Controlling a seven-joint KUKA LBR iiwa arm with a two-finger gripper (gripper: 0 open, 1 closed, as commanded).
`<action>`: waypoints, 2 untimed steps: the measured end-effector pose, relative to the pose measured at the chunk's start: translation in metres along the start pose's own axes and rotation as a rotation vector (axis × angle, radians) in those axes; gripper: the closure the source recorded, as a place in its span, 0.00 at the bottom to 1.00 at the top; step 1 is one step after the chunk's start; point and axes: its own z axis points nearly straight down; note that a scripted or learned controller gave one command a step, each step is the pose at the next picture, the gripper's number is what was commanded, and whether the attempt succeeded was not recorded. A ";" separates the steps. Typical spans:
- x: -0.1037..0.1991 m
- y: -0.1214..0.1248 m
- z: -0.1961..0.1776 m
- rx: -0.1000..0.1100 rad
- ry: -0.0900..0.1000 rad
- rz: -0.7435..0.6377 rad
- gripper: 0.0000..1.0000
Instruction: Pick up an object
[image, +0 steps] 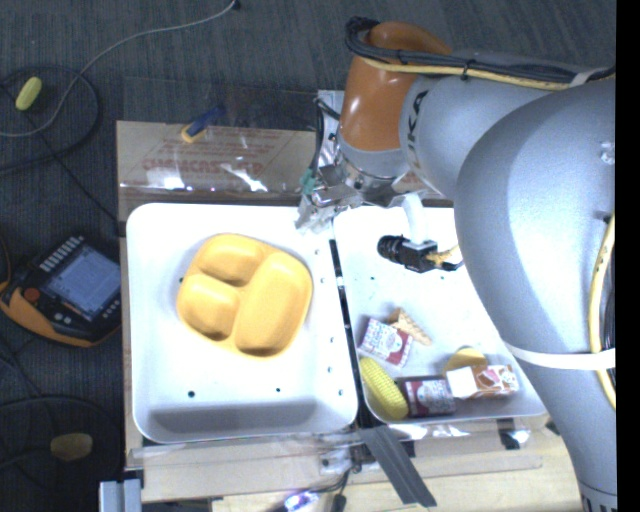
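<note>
Arm (520, 190): grey, with an orange band, reaching in from the right and covering much of the right bin's far side.
Left bin (150, 400): shallow and white, on the surface, touching its neighbour along a shared rim.
Right bin (365, 270): shallow and white, with its small items gathered at the near end.
Cardboard sheet (215, 155): flat, behind both bins, with a clear film over it.
Yellow lobed object (243, 293): three rounded lobes joined together, lying alone in the middle of the left bin.
Control pendant (70, 290): on the dark floor, left of the bins.
Gripper (318, 212): above the far rim where the two bins meet; cannot tell whether it is spread or closed, and it is well apart from every item.
Yellow corn-shaped piece (382, 388): right bin, near left corner, along the wall.
Red-and-white packet (385, 342): right bin, just beyond the corn-shaped piece.
Dark red packet (428, 396): right bin, near edge, beside the corn-shaped piece.
Small carton (485, 380): right bin, right of the dark red packet.
</note>
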 end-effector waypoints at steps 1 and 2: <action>0.000 0.000 -0.008 0.001 -0.004 0.000 1.00; 0.015 -0.063 -0.047 -0.001 0.001 0.012 1.00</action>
